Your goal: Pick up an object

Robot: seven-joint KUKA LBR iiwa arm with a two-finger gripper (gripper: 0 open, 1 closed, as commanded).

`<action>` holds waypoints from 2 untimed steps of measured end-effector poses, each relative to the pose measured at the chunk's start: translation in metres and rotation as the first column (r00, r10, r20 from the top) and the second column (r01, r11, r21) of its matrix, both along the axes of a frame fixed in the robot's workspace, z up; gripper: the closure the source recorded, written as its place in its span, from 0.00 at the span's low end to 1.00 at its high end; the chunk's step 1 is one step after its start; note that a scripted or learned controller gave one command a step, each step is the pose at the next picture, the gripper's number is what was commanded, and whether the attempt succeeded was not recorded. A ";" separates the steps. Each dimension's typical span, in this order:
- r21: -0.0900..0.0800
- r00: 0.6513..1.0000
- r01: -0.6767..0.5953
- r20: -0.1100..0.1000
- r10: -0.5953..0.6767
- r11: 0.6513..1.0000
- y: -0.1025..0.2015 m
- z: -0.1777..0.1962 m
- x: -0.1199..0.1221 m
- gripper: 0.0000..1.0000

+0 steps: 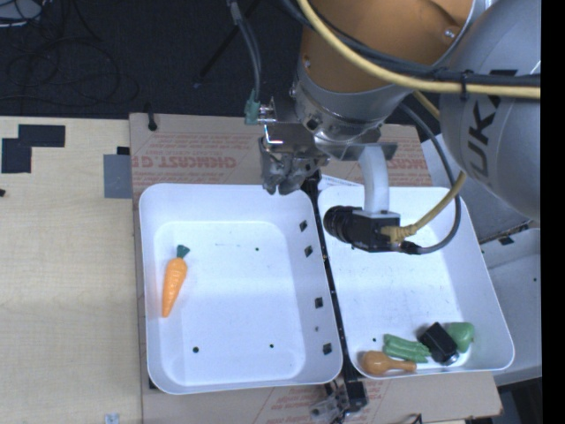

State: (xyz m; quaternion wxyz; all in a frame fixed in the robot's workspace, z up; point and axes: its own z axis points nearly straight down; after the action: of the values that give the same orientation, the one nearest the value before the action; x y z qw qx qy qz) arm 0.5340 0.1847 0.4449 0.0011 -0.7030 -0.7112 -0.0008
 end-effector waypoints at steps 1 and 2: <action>-0.006 1.000 0.015 -0.007 -0.015 1.000 -0.040 -0.047 0.004 1.00; -0.008 1.000 0.016 -0.012 -0.016 1.000 -0.080 -0.194 0.058 1.00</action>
State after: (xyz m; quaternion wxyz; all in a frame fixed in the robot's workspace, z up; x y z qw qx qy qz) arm 0.5916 0.1047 0.2513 0.0025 -0.7088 -0.7054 0.0062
